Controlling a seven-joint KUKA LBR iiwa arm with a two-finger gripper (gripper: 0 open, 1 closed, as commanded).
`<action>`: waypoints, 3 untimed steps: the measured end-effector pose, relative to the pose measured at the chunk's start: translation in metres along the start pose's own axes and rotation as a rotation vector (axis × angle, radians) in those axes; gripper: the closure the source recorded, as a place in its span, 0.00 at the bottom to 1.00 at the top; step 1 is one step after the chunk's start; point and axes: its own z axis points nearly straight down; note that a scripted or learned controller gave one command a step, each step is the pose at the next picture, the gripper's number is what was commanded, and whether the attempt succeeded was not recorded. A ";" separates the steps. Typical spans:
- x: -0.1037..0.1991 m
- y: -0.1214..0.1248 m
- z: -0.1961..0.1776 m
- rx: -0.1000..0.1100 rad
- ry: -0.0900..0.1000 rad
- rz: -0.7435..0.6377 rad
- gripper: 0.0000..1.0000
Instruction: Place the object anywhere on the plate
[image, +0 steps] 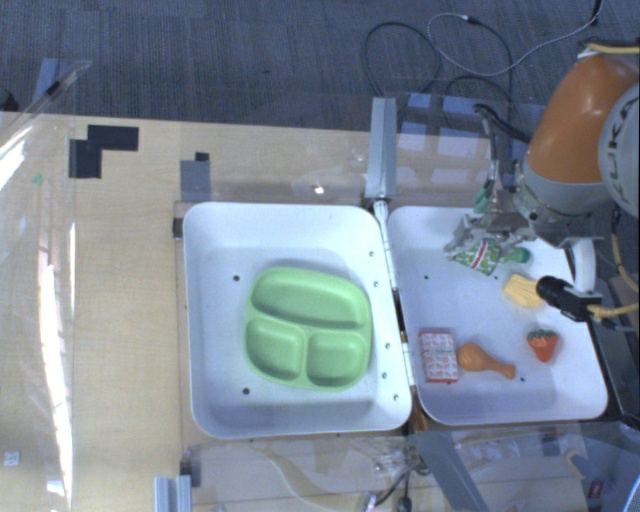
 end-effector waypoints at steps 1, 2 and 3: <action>0.082 -0.033 0.039 0.003 0.002 -0.054 1.00; 0.166 -0.067 0.039 0.003 0.003 -0.317 1.00; 0.165 -0.066 0.039 0.002 0.003 -0.316 0.00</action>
